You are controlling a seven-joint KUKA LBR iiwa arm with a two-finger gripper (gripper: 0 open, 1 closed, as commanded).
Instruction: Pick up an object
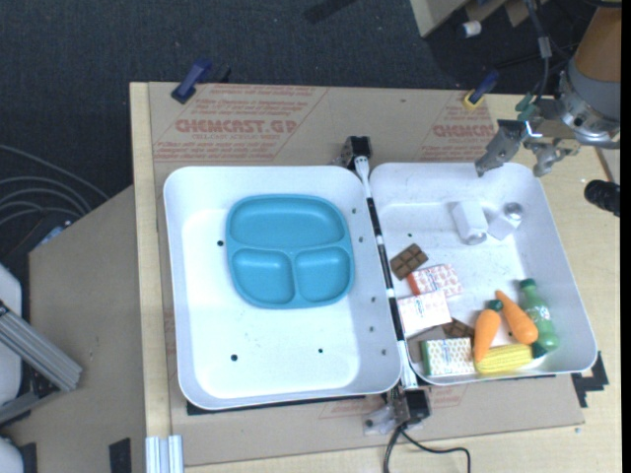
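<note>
Nothing is picked yet; the candidates, among them a carrot (487, 330), corn cob (504, 360) and small cartons (426, 312), crowd the lower part of the right bin (562, 254); the gripper (523, 152) hangs empty at upper right, fingers apart; next it must descend over one item; the arm is cut off by the frame.

The objects are lying in the right bin (567, 294), all below the gripper (520, 156) fingers and apart from them. Nearest the fingers, a small white cylinder (467, 221) and a white cap-like piece (504, 217) are resting side by side. Farther from the fingers, a brown chocolate bar (407, 260), a red-and-white packet (435, 281) and a white carton (423, 312) are lying flat. Farthest, two carrots (486, 330), a corn cob (503, 360), a green bottle (538, 313) and a green-edged box (446, 357) are clustering together.
</note>
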